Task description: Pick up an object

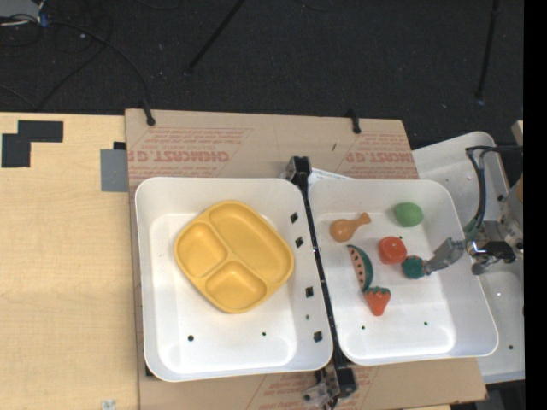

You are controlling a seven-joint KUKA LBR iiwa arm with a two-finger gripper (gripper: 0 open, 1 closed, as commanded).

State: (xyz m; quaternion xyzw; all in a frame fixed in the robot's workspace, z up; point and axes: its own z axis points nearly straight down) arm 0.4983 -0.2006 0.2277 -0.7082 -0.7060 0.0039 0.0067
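Colours in the two white bins

The divided plate (234, 255) was yellow; the drumstick (349, 225) tan, the ball (408, 213) green, the tomato (392, 248) red, the strawberry (378, 299) red, the watermelon slice (361, 267) red, green-rinded, dark-seeded.

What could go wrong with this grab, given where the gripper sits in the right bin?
The gripper is at a small dark green object that sits close to the red tomato; closing could nudge the tomato or catch both. The green piece looks small and rounded, so it may slip out. The bin wall is close behind, limiting approach room.
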